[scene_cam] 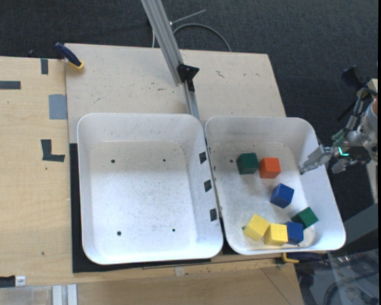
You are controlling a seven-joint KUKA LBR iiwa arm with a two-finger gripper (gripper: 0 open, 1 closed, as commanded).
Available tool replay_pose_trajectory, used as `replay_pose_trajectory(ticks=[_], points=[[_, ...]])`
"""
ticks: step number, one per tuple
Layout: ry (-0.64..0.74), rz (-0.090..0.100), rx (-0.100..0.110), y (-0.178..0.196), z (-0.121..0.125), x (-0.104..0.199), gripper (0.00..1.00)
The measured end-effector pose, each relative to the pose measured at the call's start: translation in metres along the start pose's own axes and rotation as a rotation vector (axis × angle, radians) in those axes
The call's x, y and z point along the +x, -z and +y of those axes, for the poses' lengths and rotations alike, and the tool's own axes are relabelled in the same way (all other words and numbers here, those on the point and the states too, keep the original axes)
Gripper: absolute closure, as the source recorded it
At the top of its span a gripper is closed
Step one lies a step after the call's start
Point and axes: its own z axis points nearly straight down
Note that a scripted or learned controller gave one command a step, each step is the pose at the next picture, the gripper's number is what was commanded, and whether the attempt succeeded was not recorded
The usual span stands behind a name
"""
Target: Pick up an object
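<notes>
Overhead, gripper (320, 157) hovering at right bin's (317, 138) rim; can't tell its state. Nothing is getting lifted yet; blocks incl. orange block (270, 166) lying inside.

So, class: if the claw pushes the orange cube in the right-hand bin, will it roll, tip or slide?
The orange cube has flat faces, so it would probably slide, not roll. It looks squat, so tipping seems unlikely. It sits close beside a green cube, so a push from the right may well shove that along too.
</notes>
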Motion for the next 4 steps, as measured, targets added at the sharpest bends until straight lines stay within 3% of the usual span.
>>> replay_pose_trajectory(ticks=[1,2,4], points=[[0.002,-0.001,-0.004,0.002,0.001,0.000,0.00],[0.001,0.000,0.001,-0.043,0.002,0.006,0.00],[0.000,0.002,0.004,-0.166,-0.004,0.003,0.00]])
